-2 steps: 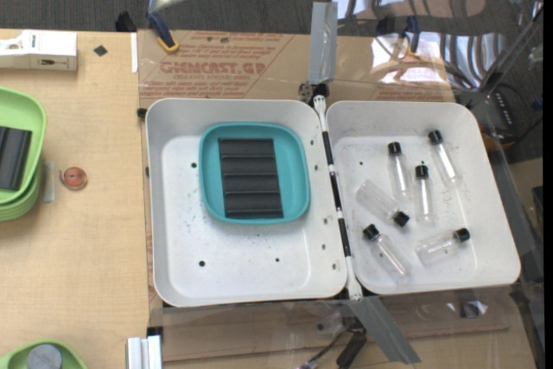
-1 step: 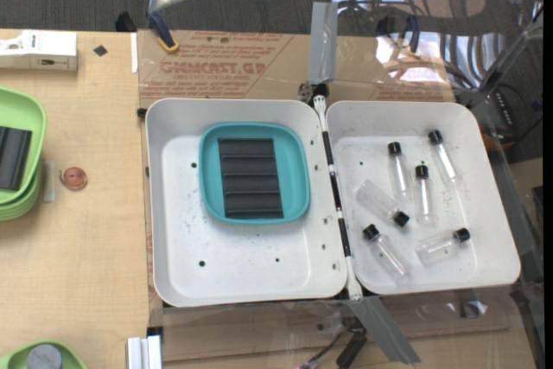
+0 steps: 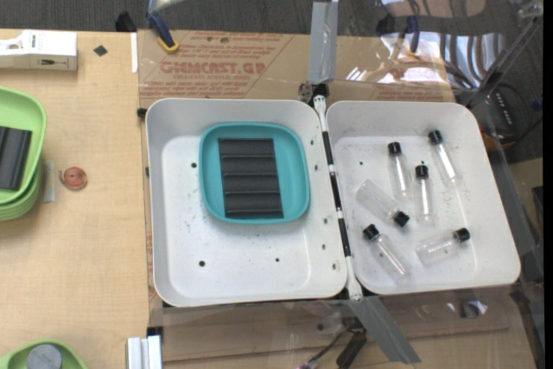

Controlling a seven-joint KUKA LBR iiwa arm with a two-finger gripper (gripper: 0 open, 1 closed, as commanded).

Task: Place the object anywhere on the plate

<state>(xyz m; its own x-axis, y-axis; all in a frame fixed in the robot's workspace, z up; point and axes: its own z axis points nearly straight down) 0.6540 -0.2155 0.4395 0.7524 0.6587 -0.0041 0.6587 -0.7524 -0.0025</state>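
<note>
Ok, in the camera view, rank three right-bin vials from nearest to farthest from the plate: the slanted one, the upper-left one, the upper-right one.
Measured from the plate in the left bin:
1. Slanted vial, left-centre of the right bin, closest to the divider.
2. Upper-left vial, upright, a little further right.
3. Upper-right vial, near the bin's far corner.
</note>
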